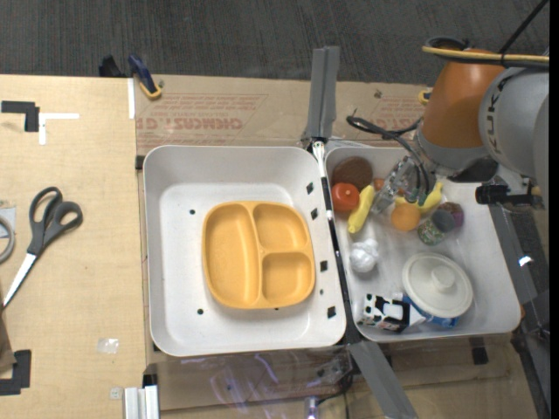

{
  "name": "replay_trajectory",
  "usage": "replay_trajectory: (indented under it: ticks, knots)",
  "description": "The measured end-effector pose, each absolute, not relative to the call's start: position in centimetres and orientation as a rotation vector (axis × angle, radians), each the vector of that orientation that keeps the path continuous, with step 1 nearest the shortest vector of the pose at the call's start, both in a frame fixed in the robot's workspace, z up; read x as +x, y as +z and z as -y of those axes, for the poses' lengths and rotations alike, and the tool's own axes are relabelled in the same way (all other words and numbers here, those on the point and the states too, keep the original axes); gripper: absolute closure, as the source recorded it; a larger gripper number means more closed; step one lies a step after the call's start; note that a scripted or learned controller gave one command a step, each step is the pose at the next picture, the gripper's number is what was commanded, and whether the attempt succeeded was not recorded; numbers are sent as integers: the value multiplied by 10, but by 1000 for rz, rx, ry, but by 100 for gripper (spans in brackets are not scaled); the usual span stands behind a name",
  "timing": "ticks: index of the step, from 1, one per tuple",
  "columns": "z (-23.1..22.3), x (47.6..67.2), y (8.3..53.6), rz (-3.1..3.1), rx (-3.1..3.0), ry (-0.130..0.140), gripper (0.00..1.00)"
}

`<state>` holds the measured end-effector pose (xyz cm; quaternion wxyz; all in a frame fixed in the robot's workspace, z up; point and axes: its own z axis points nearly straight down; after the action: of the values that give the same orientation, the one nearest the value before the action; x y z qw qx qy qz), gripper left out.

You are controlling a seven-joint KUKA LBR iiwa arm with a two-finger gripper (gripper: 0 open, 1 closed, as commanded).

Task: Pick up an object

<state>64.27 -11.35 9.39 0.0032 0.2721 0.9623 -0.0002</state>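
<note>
— While I watched the feed, the gripper (409,182) hung low over the far part of the right bin (502,269), right among the cluttered toys. I could not tell whether it was released or clenched; nothing showed plainly enough.

— Which object was it after?

— My guess was the cluster under it: a yellow banana (360,210), an orange ball (404,216), and a red tomato-like piece (345,196) just left of those, with a brown round thing (352,170) beyond. All sat in the far half of that bin.

— What worried you?

— Crowding. Those pieces touched or nearly touched, so I judged the tool could land on a neighbour, wedge two together, or push one aside. The ball and tomato looked smooth and rounded, the sort that squirts out of a pinch. The banana was curved and slim, likely to pivot.

— Anything easier nearby?

— A white lidded bowl (438,284) sat nearer, glossy and wide, probably too broad to grasp. A crumpled white lump (364,256) lay left of it, and a black-and-white cow figure (385,312) at the near edge.

— And the left bin (166,260)?

— It held a divided yellow plate (259,254), hard plastic, three shallow compartments. Scissors (39,230) lay on the wooden bench (70,321), well apart.
</note>
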Motion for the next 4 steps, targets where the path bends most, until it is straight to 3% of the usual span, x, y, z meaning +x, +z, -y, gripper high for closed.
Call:
replay_trajectory:
  ticks: [1,2,3,4]
  knots:
    - [94,478,92,-2982,986,0,100]
    - [95,504,91,-2695,1615,-1,100]
    - [82,579,246,-2535,1854,-4,100]
    - [146,537,135,-2328,2112,-4,100]
